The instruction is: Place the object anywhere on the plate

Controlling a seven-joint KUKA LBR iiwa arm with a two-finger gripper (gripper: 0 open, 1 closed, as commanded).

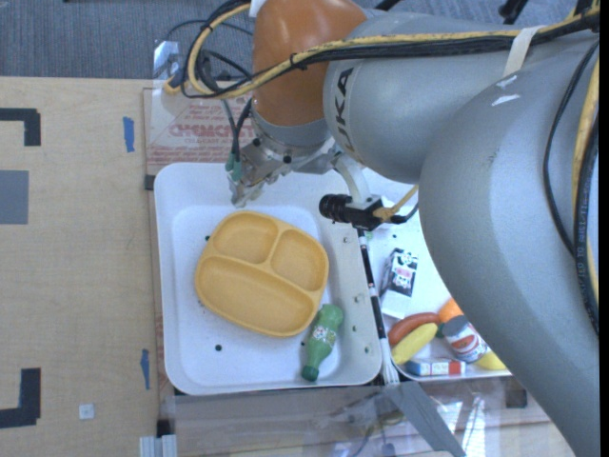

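1. Plate [262, 272], yellow with three compartments, lies in the left bin [181, 255]; nothing rests on it, so placement looks not yet done.
2. Gripper [245, 190] hovers at the plate's 12 o'clock, just beyond its rim; I cannot tell its state or whether it carries anything.
3. Green bottle [322, 343] lies at the plate's 5 o'clock, touching its edge, off the plate.
4. Right bin [419, 374] at 3 o'clock holds a banana [414, 343] and other small items; which one is the task's object is unclear.
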